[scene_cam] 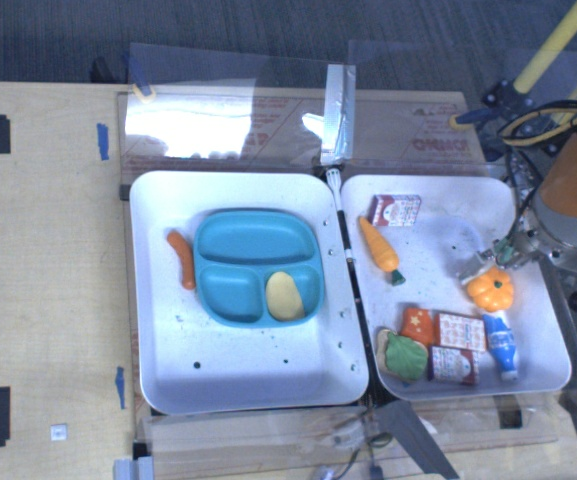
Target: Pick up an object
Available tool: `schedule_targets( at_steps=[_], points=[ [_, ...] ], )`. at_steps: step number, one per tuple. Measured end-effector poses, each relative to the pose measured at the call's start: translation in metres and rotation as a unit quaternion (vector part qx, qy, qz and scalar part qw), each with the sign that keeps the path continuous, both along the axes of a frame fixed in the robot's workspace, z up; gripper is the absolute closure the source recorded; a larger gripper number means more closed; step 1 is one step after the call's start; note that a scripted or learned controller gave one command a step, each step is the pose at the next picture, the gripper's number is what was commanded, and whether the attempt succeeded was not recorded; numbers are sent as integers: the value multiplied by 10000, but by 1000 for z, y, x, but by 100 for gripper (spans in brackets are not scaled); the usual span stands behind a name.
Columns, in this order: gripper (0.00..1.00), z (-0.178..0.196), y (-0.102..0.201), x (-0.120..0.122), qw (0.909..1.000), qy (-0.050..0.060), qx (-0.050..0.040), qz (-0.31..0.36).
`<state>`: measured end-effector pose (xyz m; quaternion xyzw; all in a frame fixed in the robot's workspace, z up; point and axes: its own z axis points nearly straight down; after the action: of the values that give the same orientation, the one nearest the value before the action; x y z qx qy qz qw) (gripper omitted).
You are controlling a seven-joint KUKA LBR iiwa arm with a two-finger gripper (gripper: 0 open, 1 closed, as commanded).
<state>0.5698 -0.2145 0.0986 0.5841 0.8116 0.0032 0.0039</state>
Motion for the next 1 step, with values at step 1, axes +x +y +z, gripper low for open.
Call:
schedule_targets(
  at_steps=[1],
  points=[
    [100, 100, -8, 2, 9978, 28, -7, -657]
  ],
)
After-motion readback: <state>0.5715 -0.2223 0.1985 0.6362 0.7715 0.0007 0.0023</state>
